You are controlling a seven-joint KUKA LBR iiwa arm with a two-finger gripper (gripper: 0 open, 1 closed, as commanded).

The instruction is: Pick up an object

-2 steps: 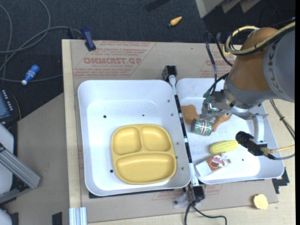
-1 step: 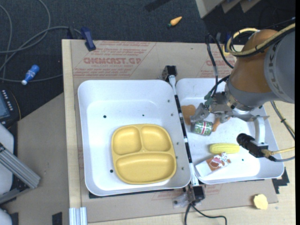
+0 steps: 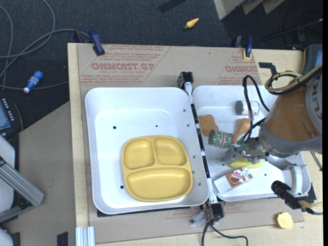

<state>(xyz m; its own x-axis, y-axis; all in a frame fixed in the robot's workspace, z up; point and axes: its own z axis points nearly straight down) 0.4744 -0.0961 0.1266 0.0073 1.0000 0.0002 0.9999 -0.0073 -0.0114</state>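
Two shallow white bins side by side on a tan desk (image 3: 128,60) printed with red lettering. Left white bin (image 3: 102,106), centre of the frame, carrying a yellow plastic tray with three compartments (image 3: 156,168), flat on the bin floor toward its lower half. Right white bin (image 3: 220,99), right of centre, crowded with small things: a brown rounded block (image 3: 206,123) near the divider, a green cylindrical can with a patterned label (image 3: 221,139) lying tilted just right of it, a small grey piece (image 3: 239,106) higher up, an orange elongated item (image 3: 242,128) partly behind the arm, a yellow banana-shaped toy (image 3: 245,163) and a red-and-white flat packet (image 3: 239,177) at the bin's lower edge. Grey arm with an orange band (image 3: 287,117) reaching in from the right, gripper (image 3: 241,154) low over the right bin, just above the yellow toy and beside the can. Fingers too dark and cluttered to judge: cannot tell how far apart, nor whether anything sits between them. Blue clamps (image 3: 95,41) at the desk's upper corners; a blue-and-white bottle (image 3: 34,80) on the dark floor at far left.
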